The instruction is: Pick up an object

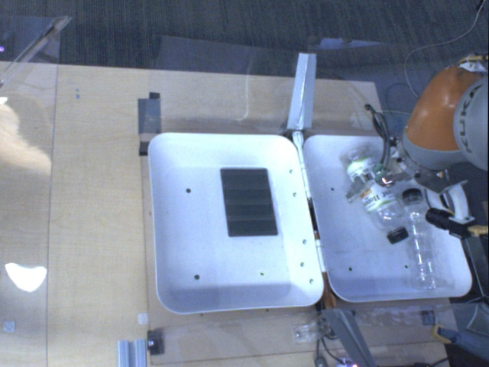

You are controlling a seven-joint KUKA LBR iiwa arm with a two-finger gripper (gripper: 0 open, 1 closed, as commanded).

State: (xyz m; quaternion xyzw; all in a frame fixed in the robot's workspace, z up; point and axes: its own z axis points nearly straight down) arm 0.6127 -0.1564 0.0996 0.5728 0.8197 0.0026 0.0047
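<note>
The right bin [348, 270] holds a clear plastic bottle with a white label [374, 196] near its middle. A second clear bottle [422, 257] lies toward the front right, and a small black piece [396, 235] sits between them. My gripper [386, 177] reaches in from the right and sits low over the labelled bottle's upper end. The grey arm with its orange band [437, 121] hides what lies behind it. In the left bin [176, 281] a flat dark rectangular block [248, 202] lies alone.
A grey upright bar [302, 90] stands behind the seam between the bins. Black brackets [150, 117] sit at the left bin's back corner. A black knob-like part [413, 195] and cables [380, 125] hang by the wrist. Wooden bench surrounds the bins.
</note>
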